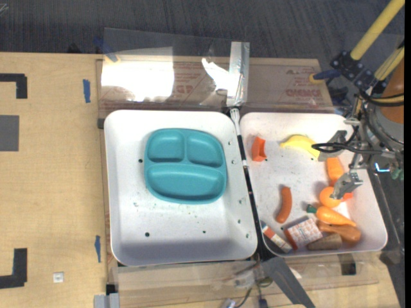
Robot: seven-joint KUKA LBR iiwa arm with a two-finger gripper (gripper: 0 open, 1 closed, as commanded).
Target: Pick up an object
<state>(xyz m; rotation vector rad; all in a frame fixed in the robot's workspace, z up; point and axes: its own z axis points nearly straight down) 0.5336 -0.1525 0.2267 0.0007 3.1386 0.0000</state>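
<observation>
Two bins (pixel 122 172) | gripper (pixel 347 186) near right edge, toys crowded

Teal divided plate (pixel 186 164) lying in left white bin (pixel 122 236), clear plastic sheet (pixel 167 76) behind both bins

Two bins side by side on the tabletop (pixel 45 172).
Divided plate (pixel 186 165) sits in the left bin (pixel 128 236); toy food clusters in the right bin (pixel 276 172).
</observation>
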